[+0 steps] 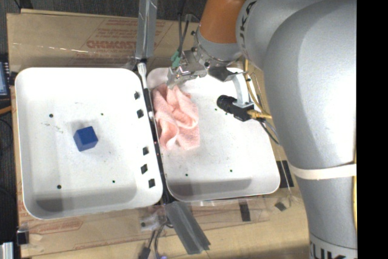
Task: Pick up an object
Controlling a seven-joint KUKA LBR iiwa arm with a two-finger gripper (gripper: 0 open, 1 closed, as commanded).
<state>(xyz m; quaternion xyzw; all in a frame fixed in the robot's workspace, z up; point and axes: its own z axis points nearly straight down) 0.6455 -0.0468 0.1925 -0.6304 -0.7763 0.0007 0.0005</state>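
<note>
Currently, the gripper (180, 77) sits low at the far left corner of the right bin (242, 148), directly over the upper edge of the pink cloth (176, 115). You cannot tell from this view whether the jaws are parted or clenched: the wrist hardware covers them, and no fabric is visibly caught between them. Treat the cloth as not yet held.

The cloth lies crumpled along the left wall of the right bin, touching or nearly touching the divider between the two bins. A blue cube (85, 137) rests alone in the left bin (36, 106), well apart from the arm.

Watch for these likely faults:

- Wall contact. The gripper works close to the corner and the divider. A small lateral error would probably drive a finger onto the rim rather than into the fabric.
- Thin pinch. The tool is over the edge of the cloth, not its bulk. A grasp on one loose fold may slip free as the arm rises.
- Drag. If the cloth snags on the divider clips, it may pull out of the grasp.

Confirm that fabric rises with the tool before you count the pick as good.
</note>
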